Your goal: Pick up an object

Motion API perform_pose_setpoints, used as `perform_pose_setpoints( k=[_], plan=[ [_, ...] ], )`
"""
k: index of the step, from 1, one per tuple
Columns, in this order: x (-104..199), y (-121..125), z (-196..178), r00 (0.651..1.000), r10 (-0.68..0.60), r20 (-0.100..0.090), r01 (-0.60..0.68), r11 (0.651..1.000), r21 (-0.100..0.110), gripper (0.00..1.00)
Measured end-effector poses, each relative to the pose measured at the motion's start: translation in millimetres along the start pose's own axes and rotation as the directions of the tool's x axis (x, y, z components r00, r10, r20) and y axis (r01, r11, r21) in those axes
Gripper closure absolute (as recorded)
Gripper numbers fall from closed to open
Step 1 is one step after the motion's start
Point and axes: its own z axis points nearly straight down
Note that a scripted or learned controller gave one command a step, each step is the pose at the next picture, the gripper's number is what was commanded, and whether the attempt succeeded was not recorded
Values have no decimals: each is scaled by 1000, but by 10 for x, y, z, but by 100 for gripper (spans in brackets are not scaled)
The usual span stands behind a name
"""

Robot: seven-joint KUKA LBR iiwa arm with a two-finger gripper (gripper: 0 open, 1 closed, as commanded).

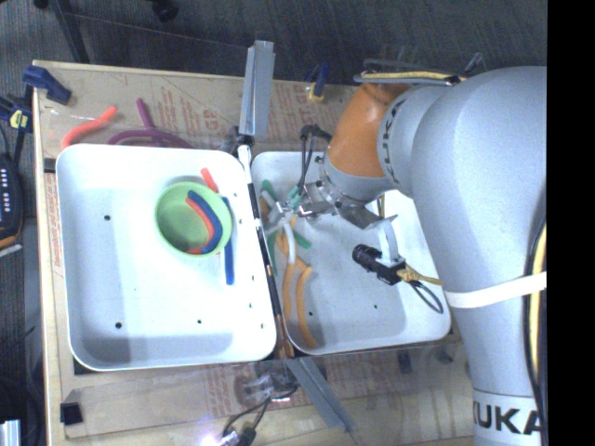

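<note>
Dark carpet surrounds your bench (167, 91), a pale wooden top with red lettering that carries two shallow white bins side by side. Your left bin (112, 323) holds a green bowl (181, 216) near its middle, with a red curved piece (198, 214) and a blue curved piece (221, 221) lying in and across it; the blue one hangs over the bowl's right rim and runs down onto the bin floor. A small orange-red item (208, 179) lies just above the bowl.

Your right bin (372, 337) is partly covered by the grey arm (474, 175), whose orange band (358, 137) sits over the bin's upper half. You see the gripper (296, 210) low over the bin's upper left corner, close to the wall between the bins. Its tips sit among a clutter of small items there, a greenish piece (271, 196) and a white piece (288, 240), and you cannot tell from this angle how the pincer stands or whether anything is in it.

Below that, an orange curved object (299, 300) lies along the right bin's left side. A black fitting with a cable (376, 261) shows further right. Behind the left bin, on the bench, lie an orange strip (88, 126) and a purple hose (149, 137).
</note>
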Motion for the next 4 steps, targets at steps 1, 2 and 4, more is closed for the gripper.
perform_pose_setpoints(
  k=[1,2,4],
  plan=[
    [31,11,-95,1000,-5,-6,5,1000,0,100],
    [22,10,-100,1000,-5,-4,5,1000,0,0],
    [30,19,-202,1000,-8,-5,8,1000,-1,0]
  ],
)
